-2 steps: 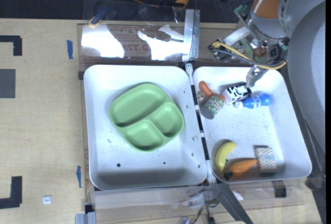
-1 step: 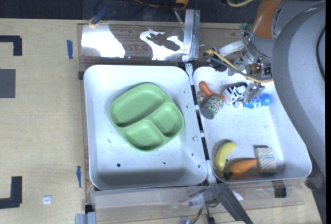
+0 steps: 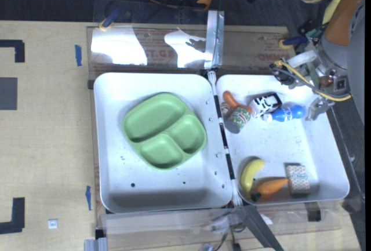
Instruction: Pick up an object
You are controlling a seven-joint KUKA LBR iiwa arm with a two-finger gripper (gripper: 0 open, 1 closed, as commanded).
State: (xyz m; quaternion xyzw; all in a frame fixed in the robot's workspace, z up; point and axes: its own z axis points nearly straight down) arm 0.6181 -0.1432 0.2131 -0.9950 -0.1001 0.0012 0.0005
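Two shallow white bins sit side by side on the worktop (image 3: 46,128), the left bin (image 3: 110,99) carrying a green divided plate (image 3: 164,130) that lies slightly askew near its middle. In the right bin (image 3: 307,145) the objects fall into two groups. Near the far wall, an orange-red carrot-like piece (image 3: 231,97) lies beside a small grey can (image 3: 239,118) tipped on its side, with a black-and-white item (image 3: 266,102) and a blue bottle-shaped toy (image 3: 285,112) just to the right of them. Near the front wall, a yellow banana (image 3: 250,172) curves against an orange carrot (image 3: 271,186), and a small patterned box (image 3: 297,178) touches the carrot's right end. The arm enters at the upper right, and its claw (image 3: 318,109) hangs at the right bin's far right edge, near the blue toy; whether it is open or closed I cannot tell, and nothing is seen in its grip.
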